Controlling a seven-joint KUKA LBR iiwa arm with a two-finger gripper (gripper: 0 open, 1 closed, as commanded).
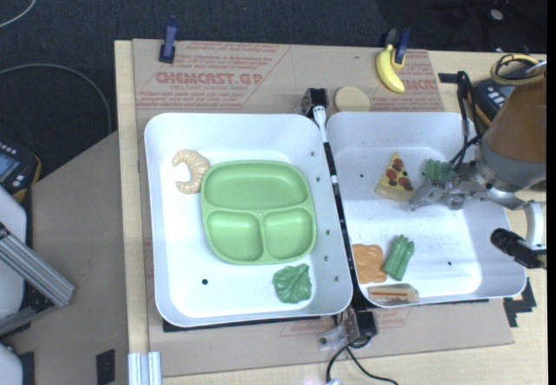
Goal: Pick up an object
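Note:
My gripper is low over the right bin, in its upper right part, on the grey arm that comes in from the right. A small dark green toy lies just above the gripper, touching or nearly touching it. To its left lies a pizza slice. Lower in the same bin are an orange toast piece, a green pickle and a flat sandwich piece at the front rim.
The left bin holds a green divided plate, a croissant and a green leaf. A banana and a beige disc lie on the board behind the bins. Cables hang by the arm.

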